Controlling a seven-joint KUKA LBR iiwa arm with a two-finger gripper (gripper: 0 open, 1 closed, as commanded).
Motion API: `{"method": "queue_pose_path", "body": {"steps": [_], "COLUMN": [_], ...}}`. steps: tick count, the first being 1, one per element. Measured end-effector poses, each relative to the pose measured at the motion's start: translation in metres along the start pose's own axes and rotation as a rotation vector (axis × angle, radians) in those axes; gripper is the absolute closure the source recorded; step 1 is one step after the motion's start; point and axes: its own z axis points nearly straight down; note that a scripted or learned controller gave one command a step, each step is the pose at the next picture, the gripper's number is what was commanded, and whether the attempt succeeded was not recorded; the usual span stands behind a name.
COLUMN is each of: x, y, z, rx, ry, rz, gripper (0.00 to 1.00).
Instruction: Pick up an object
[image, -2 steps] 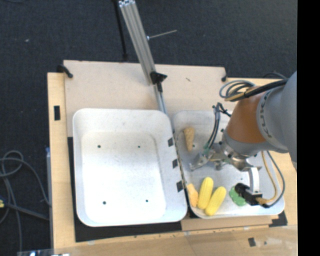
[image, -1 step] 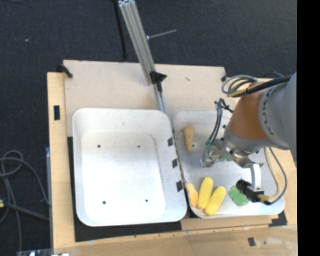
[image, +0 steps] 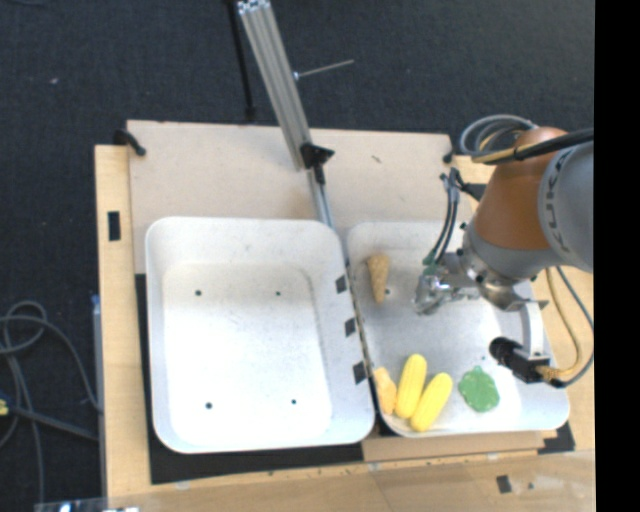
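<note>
The tan cone-shaped toy (image: 377, 276) is lying just left of the gripper (image: 432, 297), near the right bin's (image: 520, 415) dividing wall. It is looking light and stiff, best pinched across its narrow middle. Whether the gripper is open cannot be told. Toward the camera from it, two yellow corn cobs (image: 422, 390) and a green lump (image: 480, 390) are resting together.
</note>
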Motion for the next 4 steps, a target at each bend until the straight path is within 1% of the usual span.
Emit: {"method": "queue_pose_path", "body": {"steps": [1,2,4], "x": [-0.001,0.046,0.157], "y": [0.002,-0.012,-0.024], "z": [-0.026,-0.026,-0.062], "rx": [0.003,0.007,0.004], "ry": [0.000,0.002,0.004], "rz": [-0.001,-0.002,-0.006], "gripper": [1.00,1.00,1.00]}}
